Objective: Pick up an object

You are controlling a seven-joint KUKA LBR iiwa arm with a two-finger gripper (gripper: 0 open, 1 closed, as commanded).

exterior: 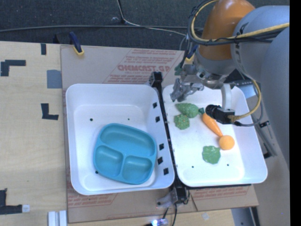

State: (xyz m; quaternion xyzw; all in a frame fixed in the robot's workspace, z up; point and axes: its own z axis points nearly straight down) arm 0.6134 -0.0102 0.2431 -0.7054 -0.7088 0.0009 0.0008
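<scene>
4 small items sit loose on the floor of the right bin (244, 173), none of them between the fingers. Nearest is a green leafy piece (188, 109), just below the fingertips and slightly to their right, apart from them as far as the view lets me judge. A second green piece (182, 121) lies just under the first, touching or almost touching it. An orange carrot (211, 124) lies at a slant further right of the fingers, its thin end up-left near the leafy piece and its other end pointing down-right. Right at that lower end sits a round orange ball (226, 142), touching or nearly so. A third green piece (211, 154) lies lower still, well apart from the fingers, just below-left of the ball.

Gripper (178, 95) hangs over the top-left corner of the right bin, close to the divider between the 2 bins. Fingers point down, nothing seen clamped in them; cannot tell if they are spread or closed, too dark and small. Above them the grey wrist and the orange band (225, 18) of the arm (263, 36), coming in from the right.

Left of the fingers, past the divider, the left bin (77, 126) holds 1 blue tray (124, 152) with 3 compartments, lying flat, well apart from the gripper.

Both bins rest on a cardboard sheet (136, 65) on the bench.
</scene>
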